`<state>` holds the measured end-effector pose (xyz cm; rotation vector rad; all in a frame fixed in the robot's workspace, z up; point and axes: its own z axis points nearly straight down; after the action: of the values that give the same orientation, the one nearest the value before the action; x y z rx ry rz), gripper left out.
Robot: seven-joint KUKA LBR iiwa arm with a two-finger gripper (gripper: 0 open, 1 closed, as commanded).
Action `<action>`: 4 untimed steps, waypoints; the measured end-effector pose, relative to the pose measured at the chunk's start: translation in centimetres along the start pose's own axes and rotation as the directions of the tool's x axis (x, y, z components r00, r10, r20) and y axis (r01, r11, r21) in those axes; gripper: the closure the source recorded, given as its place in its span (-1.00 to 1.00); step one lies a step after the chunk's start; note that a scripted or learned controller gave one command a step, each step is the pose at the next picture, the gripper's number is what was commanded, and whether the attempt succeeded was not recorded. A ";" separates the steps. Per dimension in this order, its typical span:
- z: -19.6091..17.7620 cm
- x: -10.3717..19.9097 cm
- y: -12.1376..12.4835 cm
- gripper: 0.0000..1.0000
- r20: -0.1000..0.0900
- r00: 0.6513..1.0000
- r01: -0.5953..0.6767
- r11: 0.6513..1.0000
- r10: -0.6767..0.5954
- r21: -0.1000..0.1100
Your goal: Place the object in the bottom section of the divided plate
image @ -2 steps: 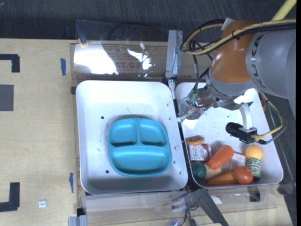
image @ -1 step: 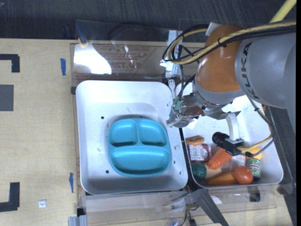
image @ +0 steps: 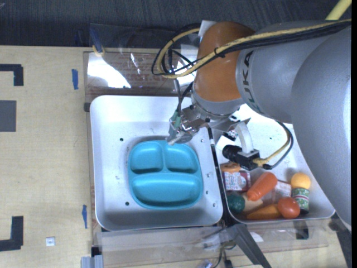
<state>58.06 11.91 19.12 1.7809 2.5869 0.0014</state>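
Observation:
A light blue divided plate (image: pixel 165 175) lies in the left white bin (image: pixel 106 149); it has two small sections at the top and one wide section at the bottom. All three sections look bare. My gripper (image: pixel 179 132) hangs just over the plate's upper right rim, under the orange wrist band (image: pixel 220 66). I make out no object at the gripper. Toy foods lie in the right bin (image: pixel 321 208): an orange carrot (image: pixel 261 186), a red tomato (image: pixel 288 207), a yellow piece (image: pixel 300 181) and a small labelled packet (image: pixel 235 178).
The big grey arm (image: pixel 301 77) covers most of the right bin's upper part. A black cable connector (image: pixel 241 155) hangs over that bin. A green piece (image: pixel 235 203) and a second carrot (image: pixel 263 211) lie near its front wall. Blue tape marks the bench on the left.

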 end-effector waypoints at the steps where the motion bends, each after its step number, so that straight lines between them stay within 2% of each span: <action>1: -0.1 -0.1 0.0 -1.00 0.001 1.000 -0.001 1.000 0.001 -0.001; 2: -2.4 0.9 1.4 -1.00 0.001 1.000 -0.019 1.000 0.019 -0.004; 3: -3.4 0.8 1.5 1.00 0.002 1.000 -0.019 1.000 0.019 -0.006; 4: 0.9 -5.3 0.6 1.00 0.000 0.994 -0.112 0.994 0.112 0.008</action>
<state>60.53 7.22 18.23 1.9259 2.4871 -0.0092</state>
